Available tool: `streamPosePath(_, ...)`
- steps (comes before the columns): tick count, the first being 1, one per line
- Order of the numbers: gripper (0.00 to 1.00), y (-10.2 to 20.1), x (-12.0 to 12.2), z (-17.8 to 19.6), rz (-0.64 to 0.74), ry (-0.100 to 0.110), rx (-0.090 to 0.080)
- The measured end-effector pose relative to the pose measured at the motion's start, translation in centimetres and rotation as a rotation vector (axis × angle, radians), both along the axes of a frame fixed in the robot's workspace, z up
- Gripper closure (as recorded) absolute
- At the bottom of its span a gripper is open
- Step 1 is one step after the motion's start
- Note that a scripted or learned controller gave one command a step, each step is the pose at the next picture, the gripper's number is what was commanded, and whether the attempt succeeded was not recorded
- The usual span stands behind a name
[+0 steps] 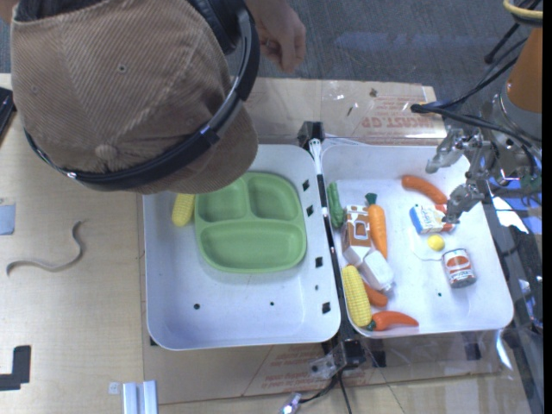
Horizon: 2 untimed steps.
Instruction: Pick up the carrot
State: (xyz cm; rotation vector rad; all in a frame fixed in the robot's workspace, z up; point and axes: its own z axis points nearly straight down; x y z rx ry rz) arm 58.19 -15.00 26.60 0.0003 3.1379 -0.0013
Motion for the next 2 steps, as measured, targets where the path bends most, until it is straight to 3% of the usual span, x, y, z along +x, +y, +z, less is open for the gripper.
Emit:
streamPosePath(1,0.0,3.1,-0.1,-13.4,-0.054,0.0,0.001)
streamPosePath(2,0.0,2.3,-0.1,-17.2,-0.363,-0.002,0.0)
